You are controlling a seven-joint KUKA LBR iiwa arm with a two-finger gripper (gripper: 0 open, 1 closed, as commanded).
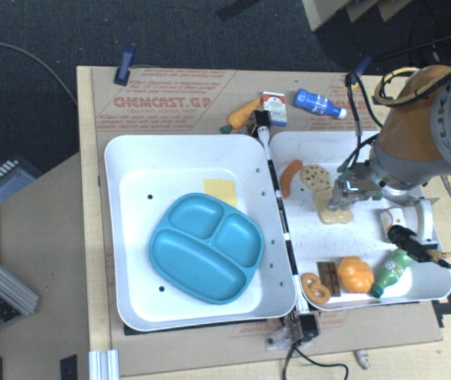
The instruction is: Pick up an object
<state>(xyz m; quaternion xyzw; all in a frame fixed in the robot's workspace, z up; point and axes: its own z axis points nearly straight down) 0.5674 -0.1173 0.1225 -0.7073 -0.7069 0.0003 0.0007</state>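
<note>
Beige toy piece (336,213), mid right bin (415,291), directly under the pincer (341,199), whose finger state I cannot tell. Nearer: pretzel (316,289), orange fruit (355,275), green bottle (389,271); farther: cookie (315,176), sausage (289,176). Risk: flat piece may slip free.

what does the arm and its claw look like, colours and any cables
The arm is bulky and rounded: grey casing with a wide orange band above the wrist. Black cables loop over its upper side. The claw is a small grey metal assembly at its tip, much slimmer than the arm.
</note>
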